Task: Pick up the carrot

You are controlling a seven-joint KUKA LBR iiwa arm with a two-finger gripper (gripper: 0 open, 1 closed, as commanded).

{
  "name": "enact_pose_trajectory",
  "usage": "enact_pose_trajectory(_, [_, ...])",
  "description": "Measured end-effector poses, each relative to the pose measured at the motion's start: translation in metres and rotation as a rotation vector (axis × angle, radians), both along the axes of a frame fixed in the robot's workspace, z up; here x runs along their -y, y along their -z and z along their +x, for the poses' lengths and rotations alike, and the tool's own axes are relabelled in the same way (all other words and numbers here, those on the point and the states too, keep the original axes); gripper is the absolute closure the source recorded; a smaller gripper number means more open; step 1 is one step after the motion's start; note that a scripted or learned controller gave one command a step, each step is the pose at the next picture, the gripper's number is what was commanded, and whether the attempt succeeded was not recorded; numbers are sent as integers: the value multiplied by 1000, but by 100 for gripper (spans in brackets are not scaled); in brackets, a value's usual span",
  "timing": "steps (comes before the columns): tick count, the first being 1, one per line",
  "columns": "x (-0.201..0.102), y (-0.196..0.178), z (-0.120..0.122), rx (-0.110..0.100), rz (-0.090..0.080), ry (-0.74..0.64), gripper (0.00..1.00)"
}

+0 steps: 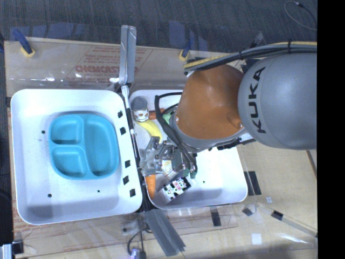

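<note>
Gripper (161, 163): low in the right bin (226, 190), near its left wall; metal fingers too cluttered to read, so apart or together cannot be told.
Carrot (151, 185): orange piece just below the gripper, against the right bin's left wall, beside a small black-and-white patterned item (177, 186). Not seen between the fingers.
Yellow object (152, 128) and a small grey-topped figure (140, 110): higher in the same bin.
Left bin (32, 198): holds a blue divided tray (83, 146).
Step, as judged: descent onto the carrot, grasp unconfirmed. Next move calls for a firm closure on the carrot, clear of the wall, then a straight lift.
</note>
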State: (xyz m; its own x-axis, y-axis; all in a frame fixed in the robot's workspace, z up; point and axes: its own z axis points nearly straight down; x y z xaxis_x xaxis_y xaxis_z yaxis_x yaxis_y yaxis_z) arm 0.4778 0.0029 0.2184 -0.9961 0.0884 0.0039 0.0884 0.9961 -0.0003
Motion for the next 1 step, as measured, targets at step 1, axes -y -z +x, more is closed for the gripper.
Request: enact_pose_trajectory(1, [14,29,-1,-3,2,-323,100])
